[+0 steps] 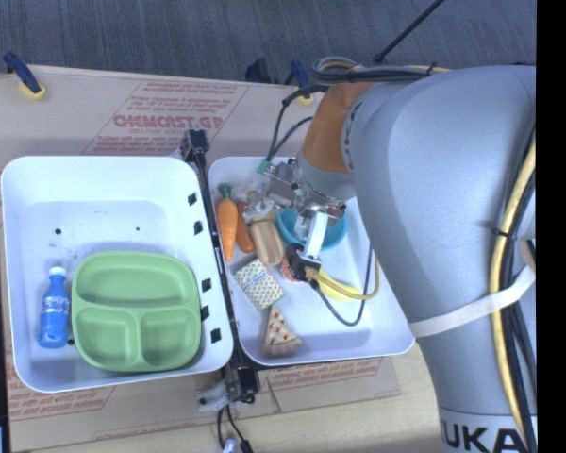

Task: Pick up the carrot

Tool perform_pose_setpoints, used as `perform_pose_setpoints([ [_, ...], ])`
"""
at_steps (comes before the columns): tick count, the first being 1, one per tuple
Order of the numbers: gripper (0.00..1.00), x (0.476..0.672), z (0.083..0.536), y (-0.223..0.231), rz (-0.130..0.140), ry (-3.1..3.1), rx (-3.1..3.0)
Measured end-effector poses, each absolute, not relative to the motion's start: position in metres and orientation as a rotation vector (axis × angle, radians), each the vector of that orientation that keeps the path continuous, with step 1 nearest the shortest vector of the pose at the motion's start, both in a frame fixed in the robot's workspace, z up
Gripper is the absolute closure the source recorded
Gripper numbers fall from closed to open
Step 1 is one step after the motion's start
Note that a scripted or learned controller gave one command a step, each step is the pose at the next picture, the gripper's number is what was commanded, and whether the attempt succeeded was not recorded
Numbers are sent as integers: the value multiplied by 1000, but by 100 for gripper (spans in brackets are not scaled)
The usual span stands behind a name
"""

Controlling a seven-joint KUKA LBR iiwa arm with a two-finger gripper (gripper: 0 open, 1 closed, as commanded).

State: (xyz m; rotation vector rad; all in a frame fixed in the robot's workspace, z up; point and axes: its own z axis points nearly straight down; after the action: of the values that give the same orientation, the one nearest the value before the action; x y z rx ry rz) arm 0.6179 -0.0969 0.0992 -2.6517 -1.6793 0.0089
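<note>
You see the carrot [227,227] lying lengthwise along the left wall of the right bin [382,333], beside a tan roll [265,241]. Your pincer [281,199] hovers low just right of it; whether its fingers are spread, you cannot tell.

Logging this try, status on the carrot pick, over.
Gripper low in right bin, jaws hidden. Carrot lying by left wall, not gripped. Wooden piece crowds its right side.
</note>
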Motion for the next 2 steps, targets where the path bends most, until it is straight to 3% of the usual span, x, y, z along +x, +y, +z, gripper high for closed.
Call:
perform_pose_setpoints([
  [1,0,658,196,-49,2,-1422,-2798],
  [2,0,637,190,-42,23,-1312,-2846],
])
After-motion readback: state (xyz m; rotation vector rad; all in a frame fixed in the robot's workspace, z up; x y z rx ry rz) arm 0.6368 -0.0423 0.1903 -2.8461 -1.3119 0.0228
